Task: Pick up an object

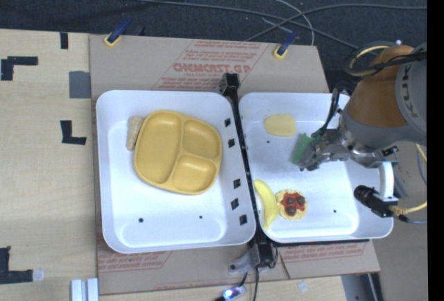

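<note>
We see the gripper (310,156) low over the middle of the right bin (347,223), its fingers clenched on a small green object (302,148). A banana (263,202) lies along that bin's left wall near its front corner.

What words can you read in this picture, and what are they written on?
Red print on the cardboard sheet under the bins, seen upside down: too blurred to read surely.
Smaller red print lines around it, and along the cardboard's bottom edge: too small to read.
The yellow divided plate, bins and food items carry no text.
</note>
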### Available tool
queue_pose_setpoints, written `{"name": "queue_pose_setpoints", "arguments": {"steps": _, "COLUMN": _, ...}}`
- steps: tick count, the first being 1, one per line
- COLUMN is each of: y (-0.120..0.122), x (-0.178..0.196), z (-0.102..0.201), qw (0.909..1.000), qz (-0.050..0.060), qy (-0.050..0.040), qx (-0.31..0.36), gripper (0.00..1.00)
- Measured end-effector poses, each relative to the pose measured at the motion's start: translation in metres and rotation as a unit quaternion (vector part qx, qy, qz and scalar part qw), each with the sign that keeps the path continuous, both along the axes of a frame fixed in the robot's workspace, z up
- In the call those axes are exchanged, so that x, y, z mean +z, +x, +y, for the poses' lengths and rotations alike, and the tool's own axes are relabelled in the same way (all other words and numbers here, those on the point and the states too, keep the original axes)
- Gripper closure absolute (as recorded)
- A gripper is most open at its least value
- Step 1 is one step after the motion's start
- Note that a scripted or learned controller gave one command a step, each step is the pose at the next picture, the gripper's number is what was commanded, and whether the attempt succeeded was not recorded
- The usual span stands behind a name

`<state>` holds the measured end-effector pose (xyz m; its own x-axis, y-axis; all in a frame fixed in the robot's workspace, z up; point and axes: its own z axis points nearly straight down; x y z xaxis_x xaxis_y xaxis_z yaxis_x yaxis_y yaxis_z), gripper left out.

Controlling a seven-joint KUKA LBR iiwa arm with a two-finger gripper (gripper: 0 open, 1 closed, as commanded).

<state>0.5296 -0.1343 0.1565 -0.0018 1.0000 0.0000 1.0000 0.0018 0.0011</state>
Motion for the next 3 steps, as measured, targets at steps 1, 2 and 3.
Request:
{"name": "queue_pose_setpoints", "arguments": {"steps": 1, "y": -0.005, "x": 0.061, "z": 0.001, "qw": 1.0, "qz": -0.001, "qy": -0.0005, "qx": 0.0, "gripper": 1.0}}
{"name": "queue_pose_setpoints", "arguments": {"steps": 2, "y": -0.004, "x": 0.114, "z": 0.001, "qw": 1.0, "qz": -0.001, "qy": -0.0007, "qx": 0.0, "gripper": 1.0}}
{"name": "queue_pose_setpoints", "arguments": {"steps": 3, "y": 0.002, "x": 0.096, "z": 0.051, "qw": 1.0, "qz": 0.001, "qy": 0.0, "qx": 0.001, "gripper": 1.0}}
